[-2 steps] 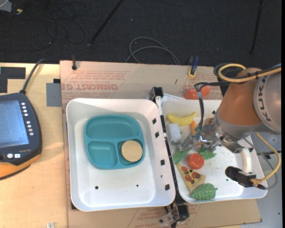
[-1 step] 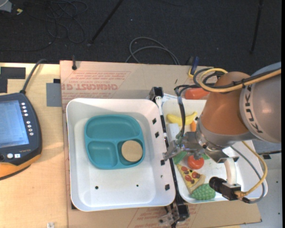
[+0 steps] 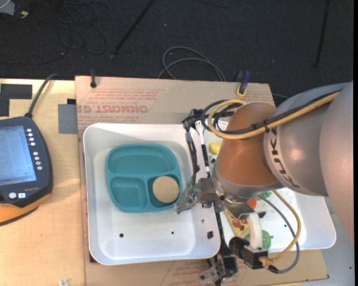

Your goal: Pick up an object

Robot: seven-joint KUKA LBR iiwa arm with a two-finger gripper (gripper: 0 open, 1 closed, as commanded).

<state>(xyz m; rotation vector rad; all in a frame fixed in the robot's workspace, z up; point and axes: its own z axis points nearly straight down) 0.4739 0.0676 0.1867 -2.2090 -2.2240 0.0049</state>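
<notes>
The desk point(image 3: 59, 219) is pale wood, and a printed cardboard sheet point(image 3: 167, 97) lies on it under two shallow white bins. Beyond the desk's far edge you see a dark floor point(image 3: 256, 28) with loose cables point(image 3: 191, 55) running across it. A blue clip point(image 3: 243, 83) stands on the far edge of the cardboard. At the left edge of the desk rests a handheld control pendant point(image 3: 12, 159) with a lit screen, cut off by the frame. The left bin point(image 3: 143, 243) holds a teal tray point(image 3: 131, 165) with compartments, and a tan disc point(image 3: 164, 189) lies in the tray's near right compartment. The arm point(image 3: 310, 142) reaches in from the right and covers most of the right bin point(image 3: 322, 225), so only the bin's near right corner and rim are plain. Note a small yellow object point(image 3: 214, 149) at that bin's far left. A cluster of green, white and red items point(image 3: 264, 238) lies near its front, but the arm partly hides them and you cannot identify them. The gripper point(image 3: 190, 200) sits low at the wall between the two bins, just beside the tray's near right corner and close to the tan disc. The wrist above hides its underside, so you cannot tell whether it is released or clenched, or whether it touches the tray or the disc.
</notes>
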